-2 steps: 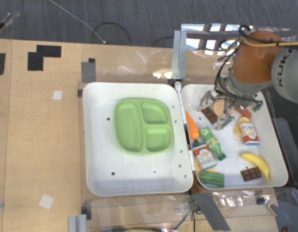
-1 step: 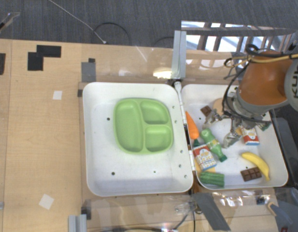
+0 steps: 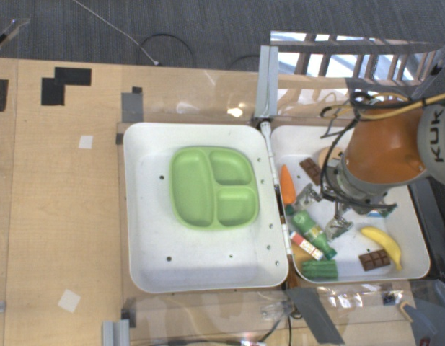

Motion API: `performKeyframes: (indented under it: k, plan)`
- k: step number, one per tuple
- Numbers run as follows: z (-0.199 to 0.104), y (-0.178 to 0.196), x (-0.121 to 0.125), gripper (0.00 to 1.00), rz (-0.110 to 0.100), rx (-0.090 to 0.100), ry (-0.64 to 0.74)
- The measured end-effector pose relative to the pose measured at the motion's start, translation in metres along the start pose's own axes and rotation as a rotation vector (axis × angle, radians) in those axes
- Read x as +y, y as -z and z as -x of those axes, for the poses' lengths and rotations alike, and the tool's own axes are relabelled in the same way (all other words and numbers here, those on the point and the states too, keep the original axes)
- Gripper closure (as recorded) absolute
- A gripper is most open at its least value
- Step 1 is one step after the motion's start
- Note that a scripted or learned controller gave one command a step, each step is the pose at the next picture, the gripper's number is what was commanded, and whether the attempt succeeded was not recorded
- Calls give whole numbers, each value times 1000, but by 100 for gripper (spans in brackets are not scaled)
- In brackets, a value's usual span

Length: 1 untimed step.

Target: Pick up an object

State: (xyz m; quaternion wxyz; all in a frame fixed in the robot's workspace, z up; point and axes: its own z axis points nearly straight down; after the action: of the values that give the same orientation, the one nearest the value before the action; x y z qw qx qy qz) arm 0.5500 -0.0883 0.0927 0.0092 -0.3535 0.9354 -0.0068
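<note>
The pincer [image 3: 324, 211], spread apart and grasping nothing, hangs over the right bin [image 3: 421, 265] above the green bottle [image 3: 306, 224] (carrot [image 3: 287, 184] just beside), so descending and clenching likely comes next.

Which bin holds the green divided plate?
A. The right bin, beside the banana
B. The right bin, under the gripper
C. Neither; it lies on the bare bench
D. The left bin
D. The green divided plate lies flat in the middle of the left bin, while the banana and the other small items sit in the right bin.
</note>
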Motion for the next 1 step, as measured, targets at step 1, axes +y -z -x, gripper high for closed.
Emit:
performKeyframes:
  k: [1]
  plan:
    - [6,14,-1,100,-8,-15,5]
